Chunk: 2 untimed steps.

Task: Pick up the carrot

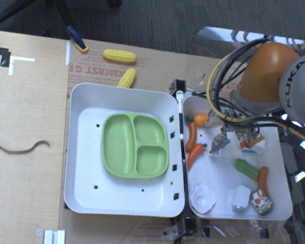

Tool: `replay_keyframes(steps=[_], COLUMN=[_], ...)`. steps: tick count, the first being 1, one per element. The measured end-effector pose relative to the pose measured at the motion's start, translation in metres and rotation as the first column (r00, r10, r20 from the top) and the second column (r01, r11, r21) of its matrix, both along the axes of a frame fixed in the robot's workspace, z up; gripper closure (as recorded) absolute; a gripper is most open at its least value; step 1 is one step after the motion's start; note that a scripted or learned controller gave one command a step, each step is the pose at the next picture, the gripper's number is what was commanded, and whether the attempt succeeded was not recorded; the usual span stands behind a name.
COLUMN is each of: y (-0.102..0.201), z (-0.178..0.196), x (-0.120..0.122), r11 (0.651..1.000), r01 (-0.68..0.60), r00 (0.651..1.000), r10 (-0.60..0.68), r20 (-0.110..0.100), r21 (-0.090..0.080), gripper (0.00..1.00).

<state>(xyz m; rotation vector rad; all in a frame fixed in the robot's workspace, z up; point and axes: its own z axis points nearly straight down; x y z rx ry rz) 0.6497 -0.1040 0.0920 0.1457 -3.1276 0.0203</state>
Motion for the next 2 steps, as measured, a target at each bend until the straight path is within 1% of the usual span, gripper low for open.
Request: replay_keyframes(steps=[1,2], y=[0.008,0.001], z=[0.001,0.002], x=[-0.064,-0.019], r11=[0.983,0.94], r01=[0.186,0.34], r00=[0.982,0.94], r10=[-0.186,-0.34], r20=[0.014,0.016], r21=[0.014,0.014], gripper=[0.0,0.0])
